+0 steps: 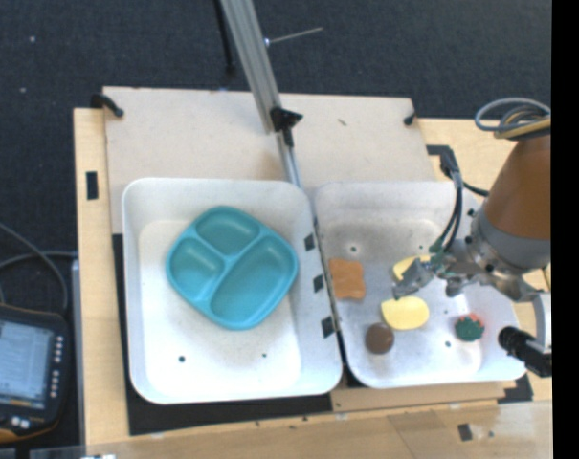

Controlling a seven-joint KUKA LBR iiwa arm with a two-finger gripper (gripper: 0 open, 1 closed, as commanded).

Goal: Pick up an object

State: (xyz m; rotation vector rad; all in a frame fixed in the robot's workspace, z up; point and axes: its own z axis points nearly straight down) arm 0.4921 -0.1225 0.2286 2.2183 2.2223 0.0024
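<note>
Yellow piece (405, 313) is lying mid right bin (385, 204); I'm hovering gripper (425, 273) just above, jaw state unreadable. Crowding brown ball (379, 338) risks a deflected, empty grab.

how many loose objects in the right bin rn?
5: tan square on the left, brown ball near the front, yellow piece mid-bin, another yellow piece by the claw, green item right. The arm may hide more.
</note>
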